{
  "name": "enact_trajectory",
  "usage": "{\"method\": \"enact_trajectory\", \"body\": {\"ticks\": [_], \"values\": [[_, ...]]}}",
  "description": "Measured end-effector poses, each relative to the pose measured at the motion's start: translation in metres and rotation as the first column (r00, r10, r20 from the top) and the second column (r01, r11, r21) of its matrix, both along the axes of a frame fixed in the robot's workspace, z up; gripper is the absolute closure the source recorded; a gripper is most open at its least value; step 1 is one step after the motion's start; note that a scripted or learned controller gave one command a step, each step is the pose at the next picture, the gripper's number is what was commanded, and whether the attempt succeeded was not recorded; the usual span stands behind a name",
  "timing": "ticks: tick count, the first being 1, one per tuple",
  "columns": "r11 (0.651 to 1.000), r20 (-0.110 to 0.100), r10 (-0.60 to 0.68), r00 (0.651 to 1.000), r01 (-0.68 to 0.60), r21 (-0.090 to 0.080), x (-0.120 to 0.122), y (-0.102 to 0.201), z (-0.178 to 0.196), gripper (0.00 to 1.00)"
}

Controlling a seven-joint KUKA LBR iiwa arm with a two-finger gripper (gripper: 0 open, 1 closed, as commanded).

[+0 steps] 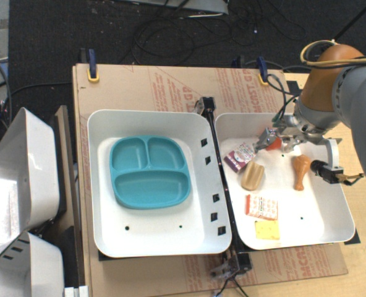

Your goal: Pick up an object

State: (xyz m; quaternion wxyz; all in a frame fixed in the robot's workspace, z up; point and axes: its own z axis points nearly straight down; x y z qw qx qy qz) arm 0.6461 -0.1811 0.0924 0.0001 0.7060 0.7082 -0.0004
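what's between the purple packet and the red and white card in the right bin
In the camera view, a tan block lies between the purple packet and the red and white card.

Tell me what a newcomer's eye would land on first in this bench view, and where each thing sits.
The teal divided plate stands out first, lying alone in the left white bin. Next comes the grey arm with its orange band, reaching in from the right so that its gripper is over the upper part of the right bin. Below it lies a scatter of small things, among them a purple packet and a yellow pad.
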Motion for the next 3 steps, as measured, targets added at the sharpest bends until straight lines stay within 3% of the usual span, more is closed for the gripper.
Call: {"method": "enact_trajectory", "body": {"ticks": [1, 3], "values": [[1.0, -0.005, 0.001, 1.0, -0.001, 0.0, -0.001, 0.0, 0.01, 1.0], [1.0, 0.007, 0.0, 1.0, 0.0, -0.002, -0.003, 0.0, 0.123, 1.0]]}}
